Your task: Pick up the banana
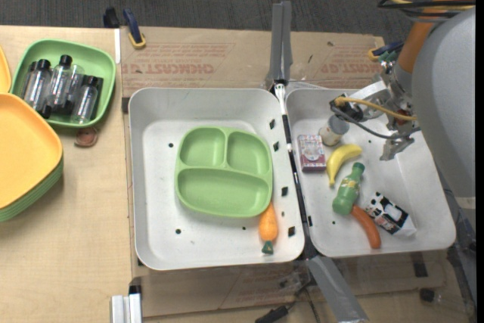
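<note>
While the banana (342,161) lies untouched right of centre, we hover the gripper (393,134), its state unclear, and next must descend leftward.

Banana (342,160) in right bin (423,234) beside green bottle (347,191), pink box (311,152), green tray (224,172) in left bin (151,185)

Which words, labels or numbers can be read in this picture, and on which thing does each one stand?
"CHEMCAST GP": red print, upside down, twice on the brown sheet behind the bins.
Pink card beside the banana: printed, too small to read.
Green bottle: label too blurred to read.
Black and white packet: pattern, no readable words.
Small bottles in the green tray: nothing readable.
</note>
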`<state>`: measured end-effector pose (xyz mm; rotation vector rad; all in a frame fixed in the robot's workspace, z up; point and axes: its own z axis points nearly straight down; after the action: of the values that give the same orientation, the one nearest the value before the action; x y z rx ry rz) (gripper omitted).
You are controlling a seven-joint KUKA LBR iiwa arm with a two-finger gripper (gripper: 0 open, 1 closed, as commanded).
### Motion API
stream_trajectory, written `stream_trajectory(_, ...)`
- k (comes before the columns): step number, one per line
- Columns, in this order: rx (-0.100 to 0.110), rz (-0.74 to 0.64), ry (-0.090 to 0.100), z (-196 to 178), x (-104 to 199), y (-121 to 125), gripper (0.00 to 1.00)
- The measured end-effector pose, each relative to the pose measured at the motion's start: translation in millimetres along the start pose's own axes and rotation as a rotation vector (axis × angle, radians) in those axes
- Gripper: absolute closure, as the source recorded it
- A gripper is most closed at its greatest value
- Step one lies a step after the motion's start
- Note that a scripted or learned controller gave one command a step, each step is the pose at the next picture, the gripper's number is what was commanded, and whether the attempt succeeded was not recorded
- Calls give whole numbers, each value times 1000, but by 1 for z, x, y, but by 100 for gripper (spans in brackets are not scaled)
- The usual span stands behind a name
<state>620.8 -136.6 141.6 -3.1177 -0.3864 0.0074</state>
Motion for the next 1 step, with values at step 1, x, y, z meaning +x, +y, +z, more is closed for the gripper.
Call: stream_trajectory(1, 0, 42, 1, -34, 16, 27, 0)
